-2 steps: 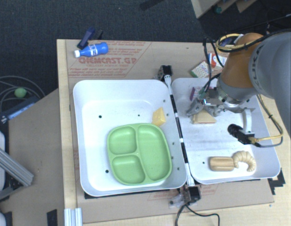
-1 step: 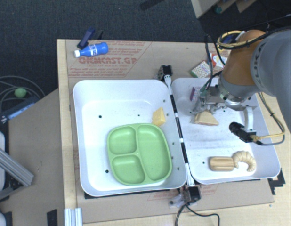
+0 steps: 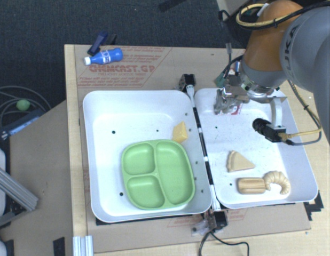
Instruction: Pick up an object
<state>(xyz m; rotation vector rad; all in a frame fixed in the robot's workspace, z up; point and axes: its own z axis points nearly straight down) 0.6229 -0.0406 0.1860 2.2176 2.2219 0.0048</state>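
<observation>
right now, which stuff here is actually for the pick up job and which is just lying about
For the job:
- gripper, low over the right bin
- wedge, wooden roll and croissant in that bin
- yellow piece and green divided plate in the left bin

Lying about:
- blue bottle on the cardboard
- cables, left

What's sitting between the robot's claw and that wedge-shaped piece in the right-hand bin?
Nothing: in the camera view, bare white bin floor runs from the gripper down to the tan wedge. A black part of the arm hangs off to the right.
</observation>
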